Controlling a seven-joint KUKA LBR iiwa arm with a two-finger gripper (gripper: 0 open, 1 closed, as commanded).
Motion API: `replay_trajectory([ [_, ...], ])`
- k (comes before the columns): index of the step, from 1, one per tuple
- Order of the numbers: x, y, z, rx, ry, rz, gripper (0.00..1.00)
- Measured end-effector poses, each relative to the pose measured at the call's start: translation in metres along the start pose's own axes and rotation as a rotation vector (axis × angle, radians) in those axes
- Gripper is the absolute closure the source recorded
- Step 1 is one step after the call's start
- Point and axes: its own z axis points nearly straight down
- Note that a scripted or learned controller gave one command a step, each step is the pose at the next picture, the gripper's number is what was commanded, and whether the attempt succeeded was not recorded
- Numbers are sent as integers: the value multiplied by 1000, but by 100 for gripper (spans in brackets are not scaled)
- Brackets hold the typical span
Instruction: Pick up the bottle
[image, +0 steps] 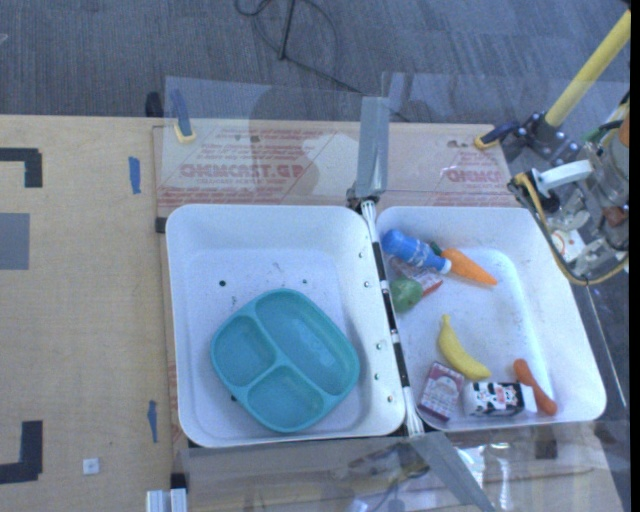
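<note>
The bottle is blue with a clear part and lies on its side in the right bin, at the far left corner against the dividing wall. An orange carrot touches its right end, and a green item lies just in front of it. My gripper hangs at the right edge of the view, over the right bin's far right rim, well to the right of the bottle. Nothing shows between the gripper and the bottle.
A teal divided plate lies in the left bin. The right bin also holds a banana, a small reddish carton, a cow-print carton and a second carrot along its near side.
</note>
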Motion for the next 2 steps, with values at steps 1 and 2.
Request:
replay_trajectory([
  [1,1,0,-10,0,0,-1,100],
  [2,1,0,-20,-1,0,-1,100],
])
